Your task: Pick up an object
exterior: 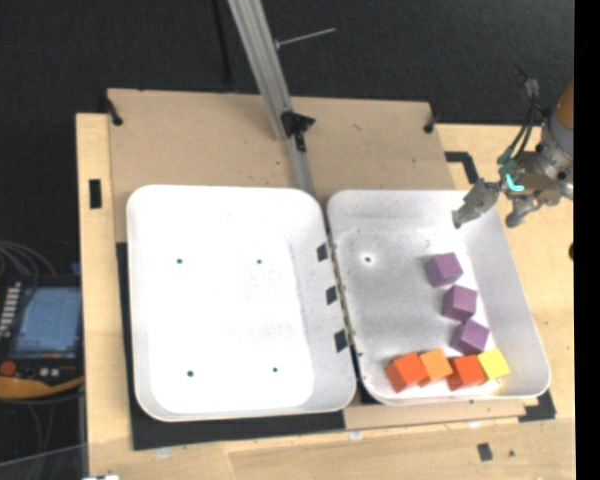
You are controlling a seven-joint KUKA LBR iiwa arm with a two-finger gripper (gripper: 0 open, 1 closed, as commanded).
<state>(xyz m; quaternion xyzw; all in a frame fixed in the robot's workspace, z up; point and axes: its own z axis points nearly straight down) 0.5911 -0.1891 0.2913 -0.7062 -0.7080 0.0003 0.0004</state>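
Seven blocks sit in the right bin, lower right of frame, none picked yet. I've got the tool hovering at the bin's upper right corner, two fingers spread wide apart, nothing between them. So I'd call the task barely begun: approach, descent, grasp and lift all left.

Candidates: three purple blocks in a loose column, top purple block standing a little apart from the other two, middle one, lower one touching or nearly. Along the bin's bottom rim a row packed tight: orange-red block, orange block, red block, yellow block.

I'd go for the top purple block, nearest my tool and with free sides. The bottom row looks hard: blocks touch each other and hug the wall, little finger room.

Left bin holds nothing I can use. Metal post slants in from the top centre, well clear of my reach. Tabletop beyond the bins is bare board.
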